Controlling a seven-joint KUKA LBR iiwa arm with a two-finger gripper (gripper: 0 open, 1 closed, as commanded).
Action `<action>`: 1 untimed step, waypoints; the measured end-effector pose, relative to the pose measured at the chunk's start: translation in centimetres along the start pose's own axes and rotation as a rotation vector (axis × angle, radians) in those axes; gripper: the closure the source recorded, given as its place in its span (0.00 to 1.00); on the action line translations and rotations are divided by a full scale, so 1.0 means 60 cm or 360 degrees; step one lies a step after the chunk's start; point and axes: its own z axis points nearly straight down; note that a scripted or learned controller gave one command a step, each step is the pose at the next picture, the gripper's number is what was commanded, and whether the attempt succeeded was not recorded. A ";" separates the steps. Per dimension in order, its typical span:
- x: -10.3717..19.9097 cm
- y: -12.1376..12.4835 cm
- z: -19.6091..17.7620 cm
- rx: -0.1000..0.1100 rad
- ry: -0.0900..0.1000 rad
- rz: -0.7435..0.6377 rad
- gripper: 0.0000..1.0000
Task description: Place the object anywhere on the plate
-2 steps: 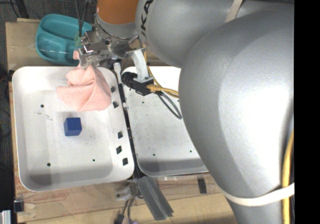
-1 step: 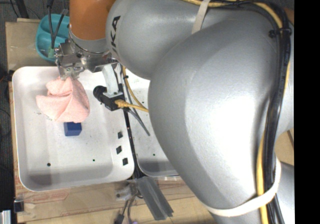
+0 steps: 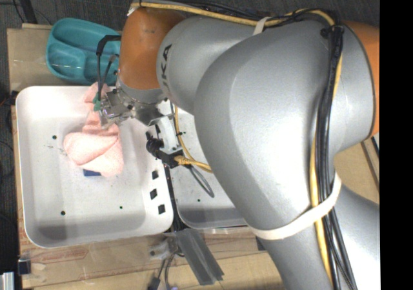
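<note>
Hand [image 3: 106, 109] low over far side of left bin [image 3: 39, 217], touching pink cloth [image 3: 95, 146]; grip perhaps closed, cannot tell. Teal plate [image 3: 71, 53] beyond bin's far edge.

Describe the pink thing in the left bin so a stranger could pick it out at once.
Start at the shallow white left bin. Near its upper middle, just below the gripper, lies a crumpled pale pink cloth. It is the soft, folded thing there, with a small dark blue piece at its lower edge, unlike the hard teal plastic object beyond the bin's top rim.
</note>
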 end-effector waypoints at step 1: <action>-0.109 -0.012 -0.102 -0.0009 0.0000 -0.0339 1.00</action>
